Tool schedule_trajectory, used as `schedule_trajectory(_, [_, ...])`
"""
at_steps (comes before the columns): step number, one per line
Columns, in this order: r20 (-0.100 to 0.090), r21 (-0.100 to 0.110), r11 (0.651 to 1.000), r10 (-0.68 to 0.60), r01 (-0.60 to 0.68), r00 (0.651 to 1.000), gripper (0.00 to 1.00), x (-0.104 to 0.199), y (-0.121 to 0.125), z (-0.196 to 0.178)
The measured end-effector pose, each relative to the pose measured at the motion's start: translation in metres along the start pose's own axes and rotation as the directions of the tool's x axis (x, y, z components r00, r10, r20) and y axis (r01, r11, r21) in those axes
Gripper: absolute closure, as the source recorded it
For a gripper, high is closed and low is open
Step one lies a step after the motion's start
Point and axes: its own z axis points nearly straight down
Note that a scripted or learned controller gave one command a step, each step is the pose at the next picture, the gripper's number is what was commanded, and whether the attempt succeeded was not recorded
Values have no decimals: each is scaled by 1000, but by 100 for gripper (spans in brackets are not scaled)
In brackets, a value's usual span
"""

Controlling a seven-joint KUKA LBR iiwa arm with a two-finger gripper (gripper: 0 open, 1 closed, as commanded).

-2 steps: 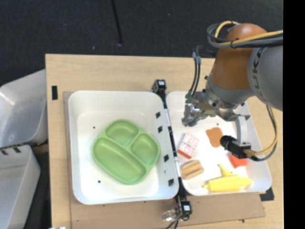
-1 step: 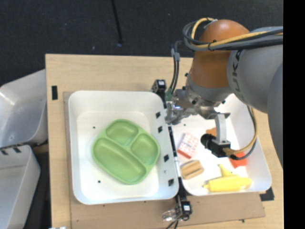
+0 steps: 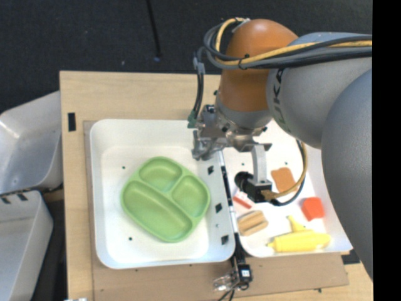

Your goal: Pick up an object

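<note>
While gripper [image 3: 207, 144] hangs at left bin's [image 3: 113, 144] far right edge, can't tell if open/shut; plate [image 3: 164, 197] & rest not picked yet.

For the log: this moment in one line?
gripper over bin divider | grasp: none seen | left bin: green plate | right bin: yellow toy

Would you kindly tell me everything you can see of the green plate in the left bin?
The plate is pale green, looks like moulded plastic, rounded in outline, with three hollows: one long, two smaller. All are empty. It lies flat, face up, turned askew, on the floor of the left bin, nearer the bin's right wall. Nothing else touches it.
</note>
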Motion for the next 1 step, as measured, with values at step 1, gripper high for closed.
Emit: schedule_trajectory(1, [1,1,1000,5,-5,1000,0,-4,0,0])
